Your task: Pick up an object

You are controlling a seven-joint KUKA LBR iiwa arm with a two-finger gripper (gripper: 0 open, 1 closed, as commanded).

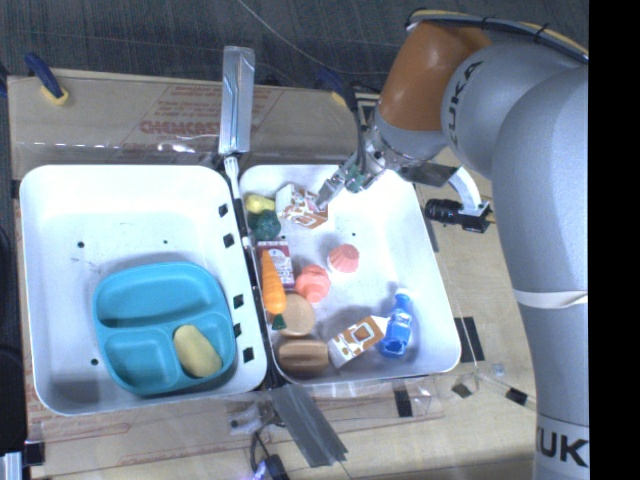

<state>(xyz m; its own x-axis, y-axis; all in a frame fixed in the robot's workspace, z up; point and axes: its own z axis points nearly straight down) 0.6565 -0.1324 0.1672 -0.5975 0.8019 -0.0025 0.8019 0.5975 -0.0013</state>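
Gripper point(335, 186) low in right bin point(425, 268), at upper edge, touching small printed carton point(300, 208); finger state not discernible. Nothing seen held. Advisable: centre over carton, descend squarely, close firmly, lift straight. Yellow fruit point(259, 204) and dark green item point(266, 225) just beside carton; avoid nudging

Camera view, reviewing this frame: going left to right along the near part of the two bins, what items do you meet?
Blue divided tray → yellow potato-like piece in the tray's right compartment → brown bread roll → small carton → blue bottle.
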